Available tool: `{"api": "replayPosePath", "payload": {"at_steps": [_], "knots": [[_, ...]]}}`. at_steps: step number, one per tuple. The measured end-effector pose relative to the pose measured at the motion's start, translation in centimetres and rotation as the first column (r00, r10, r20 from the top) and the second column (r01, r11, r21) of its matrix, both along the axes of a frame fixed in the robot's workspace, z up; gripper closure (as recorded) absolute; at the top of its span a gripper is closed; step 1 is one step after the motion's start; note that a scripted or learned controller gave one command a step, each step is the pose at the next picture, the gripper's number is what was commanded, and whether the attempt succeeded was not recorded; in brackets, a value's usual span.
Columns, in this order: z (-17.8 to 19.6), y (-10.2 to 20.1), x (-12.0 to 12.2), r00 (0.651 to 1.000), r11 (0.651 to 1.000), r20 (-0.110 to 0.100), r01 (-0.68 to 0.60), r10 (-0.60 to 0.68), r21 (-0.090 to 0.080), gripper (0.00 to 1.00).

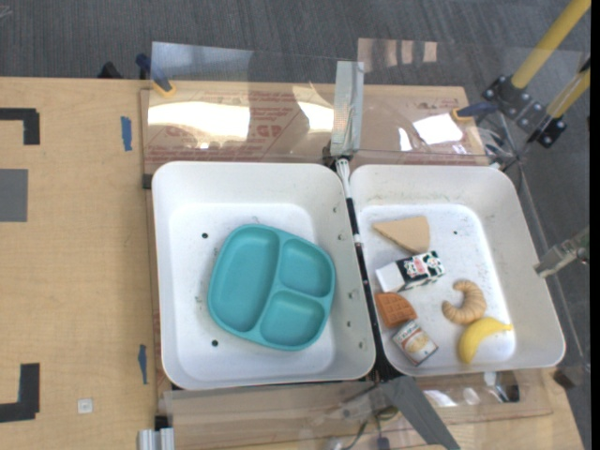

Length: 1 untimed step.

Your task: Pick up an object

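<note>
Left bin point(178, 195): teal divided plate point(271, 287) centred, margins open. Right bin point(506, 204), beside it: wedge point(405, 232), carton point(412, 271), croissant point(466, 300), lemon point(483, 337), can point(415, 342).

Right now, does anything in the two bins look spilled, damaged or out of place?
Nothing stands out. The teal divided plate lies flat in the left bin. In the right bin the small can and milk carton lie on their sides, with no spill visible.

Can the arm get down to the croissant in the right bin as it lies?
Probably yes. The croissant lies uncovered on the right bin's floor with nothing stacked on it. The lemon sits close below it and the milk carton to its left, so a top-down approach looks free but tight.
</note>
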<state>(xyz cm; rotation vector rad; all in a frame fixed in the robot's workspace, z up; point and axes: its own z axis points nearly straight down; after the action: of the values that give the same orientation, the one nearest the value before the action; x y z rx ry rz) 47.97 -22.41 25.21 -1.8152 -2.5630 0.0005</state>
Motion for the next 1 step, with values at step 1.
{"api": "replayPosePath", "payload": {"at_steps": [1], "knots": [[2.34, 1.57, 0.64, 0.762, 0.762, 0.005, -0.647, 0.647, -0.007, 1.00]]}}
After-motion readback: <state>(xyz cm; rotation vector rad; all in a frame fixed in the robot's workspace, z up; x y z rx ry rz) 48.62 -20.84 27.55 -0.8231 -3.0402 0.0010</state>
